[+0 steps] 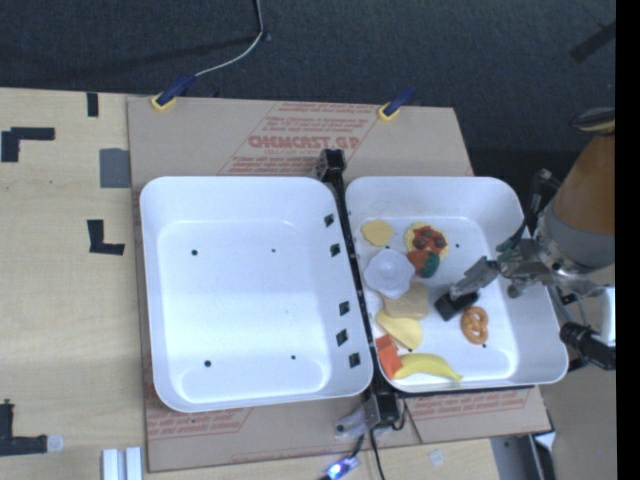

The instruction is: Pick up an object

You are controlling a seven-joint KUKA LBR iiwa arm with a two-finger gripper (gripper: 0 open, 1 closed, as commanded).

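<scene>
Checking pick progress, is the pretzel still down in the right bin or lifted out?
In the bin. The pretzel lies on the right bin's floor, just right of the gripper, not between its fingers.

Robotics lab setup. Two white bins (240, 288) sit on a cardboard sheet (300, 138) clamped to a plywood table (60, 268) with black tape marks (100, 238); cable (250, 38) trails over dark carpet; robot arm (585, 208) at right.

Dark carpet floor (400, 28), a white cable (250, 38), wooden bench (60, 298).
</scene>
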